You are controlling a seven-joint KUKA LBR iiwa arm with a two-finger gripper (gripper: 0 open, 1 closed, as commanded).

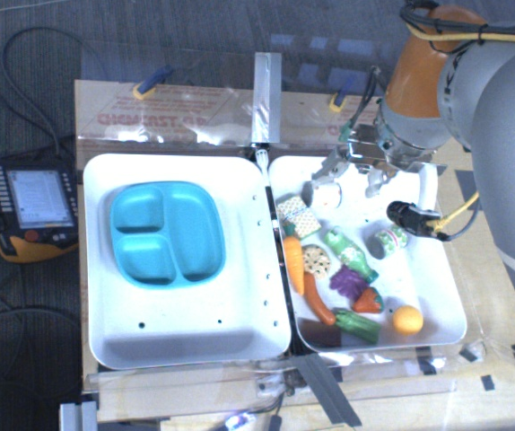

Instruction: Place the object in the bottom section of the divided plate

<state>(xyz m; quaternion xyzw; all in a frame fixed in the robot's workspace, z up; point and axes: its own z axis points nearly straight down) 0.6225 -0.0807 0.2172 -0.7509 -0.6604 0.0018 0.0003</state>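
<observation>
Nearby, carrot [292,255] beside cookie [315,260].

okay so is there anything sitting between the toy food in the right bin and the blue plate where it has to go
Only the two bins' raised rims, side by side between the toy food and the blue plate; the food must be lifted over them. The plate's sections look bare. The gripper is over the right bin's top end, beside the pile.

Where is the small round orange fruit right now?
The small round orange fruit lies in the right white bin, near its lower right corner, just right of the red strawberry-like piece and green vegetable.
</observation>
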